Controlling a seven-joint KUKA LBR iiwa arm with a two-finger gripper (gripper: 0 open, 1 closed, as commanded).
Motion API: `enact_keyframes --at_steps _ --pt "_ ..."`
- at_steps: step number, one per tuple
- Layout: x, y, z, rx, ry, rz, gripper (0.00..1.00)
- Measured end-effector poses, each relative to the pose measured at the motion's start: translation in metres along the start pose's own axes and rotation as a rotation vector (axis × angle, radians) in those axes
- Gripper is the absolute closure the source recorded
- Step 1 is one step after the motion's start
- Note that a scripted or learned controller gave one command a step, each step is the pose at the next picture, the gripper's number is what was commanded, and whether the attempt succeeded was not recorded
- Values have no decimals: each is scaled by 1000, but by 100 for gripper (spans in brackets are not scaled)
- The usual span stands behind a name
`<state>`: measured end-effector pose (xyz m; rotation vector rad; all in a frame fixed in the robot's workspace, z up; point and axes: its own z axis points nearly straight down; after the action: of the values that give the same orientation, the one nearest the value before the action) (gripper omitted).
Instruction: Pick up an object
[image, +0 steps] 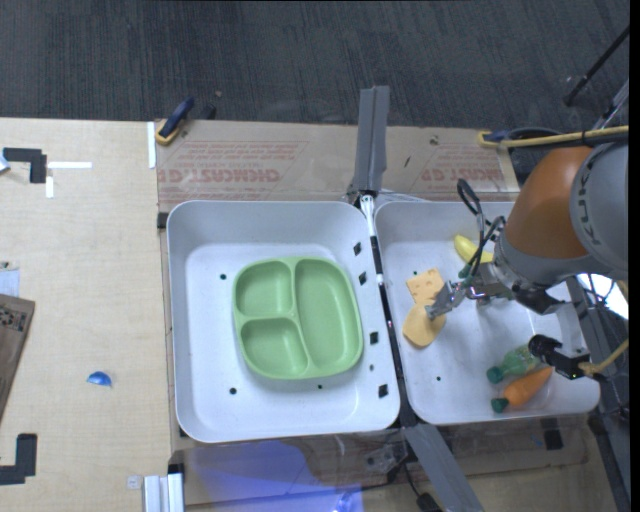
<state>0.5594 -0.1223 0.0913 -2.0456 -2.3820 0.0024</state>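
My gripper (443, 303) is low in the right bin (440, 395), tips right at the two yellow pieces — the cheese wedge (424, 285) just above-left and the rounder yellow piece (418, 328) just below-left. Can't tell from this angle whether it's spread or closed, or whether anything's actually pinched; it looks to be touching or just beside the pieces, no more than that. Behind the wrist there's a banana-ish yellow thing (466, 246), mostly hidden by the arm. Further out, near the bin's front-right corner, a carrot (522, 387) lies with a green item (512, 364) right against it — well apart from the gripper. Left bin (200, 300) holds a green divided plate (297, 318), centred. On the counter (80, 300) off to the left, a small blue bit (98, 378). My read: I'm at the approach/grasp step on the yellow pieces, nothing lifted yet. Next move needs a firm close on one piece only, then a straight lift w/o dragging its neighbour.
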Motion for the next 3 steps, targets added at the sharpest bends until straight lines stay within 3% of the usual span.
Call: enact_keyframes --at_steps 1,2,3 --pt "15 49 0 -2 -2 95 0" --pt "22 18 0 0 0 -40 0" --pt "12 49 -1 -3 -2 93 0"
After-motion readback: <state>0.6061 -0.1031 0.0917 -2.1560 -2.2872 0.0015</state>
